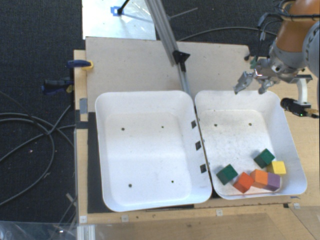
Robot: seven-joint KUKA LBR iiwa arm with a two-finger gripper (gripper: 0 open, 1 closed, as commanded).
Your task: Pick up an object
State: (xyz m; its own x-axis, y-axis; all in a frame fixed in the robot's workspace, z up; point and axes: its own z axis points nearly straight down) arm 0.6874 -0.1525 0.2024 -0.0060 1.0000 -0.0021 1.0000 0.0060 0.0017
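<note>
Claw: your gripper (254,83) hangs above the far rim of the right bin (287,134), fingers spread apart, nothing between them.
Arm: grey with an orange band (300,21), reaching in past the right bin's far right corner.
Surface: pale bench board (130,64) under both bins; dark carpet around it, with loose cables on the side beyond the left bin (107,149).
Room: blue clamp (75,64) on the bench edge past the left bin's far corner; a grey pole (162,21) slants down to the seam between the bins.
Blocks: all sit clustered in the right bin's near corner, well apart from the claw.
Cluster: green cube (227,174) nearest the seam; red cube (243,182) and orange cube (259,177) touching; purple cube (273,182) beside orange; yellow cube (278,167) and second green cube (264,158) behind.
Axis: you get cubes, no long axis; most sit turned corner-on to the bin wall.
</note>
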